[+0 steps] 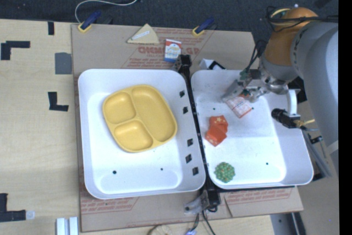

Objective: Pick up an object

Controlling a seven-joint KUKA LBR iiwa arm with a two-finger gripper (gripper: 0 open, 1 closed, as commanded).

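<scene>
Starting on your left, operator: one white left bin (88, 118), and lying in it one yellow plate (140, 117) with three compartments, turned at a slant, and that is the whole count on that side. Behind the bins, on the cardboard sheet (110, 47), you have two blue-and-yellow clamps, one (88, 21) at the sheet's far left corner and one (204, 25) further right, with one pale triangular wedge (144, 34) between them and one small red, white and blue carton (172, 50) just beside the wedge, close to the gap between the bins. Across the divide now into the right bin (258, 151), and you can count three loose things here. One crumpled red lump (216, 129) sits near the bin's left wall, about mid-depth. One small green knobbly ball (224, 171) lies nearer the front edge, apart from the red lump. One flat packet (241, 107), white with red print, lies toward the far side, and it is the closest of the three to your tool. The gripper (246, 89) is down low over the far edge of that packet, touching or all but touching it, and you cannot tell from this angle whether it stands wide or narrow, nor whether it has any hold on the packet. Further right, the one grey arm (316, 58) with its orange band (283, 41) reaches in over the bin's right side.
</scene>
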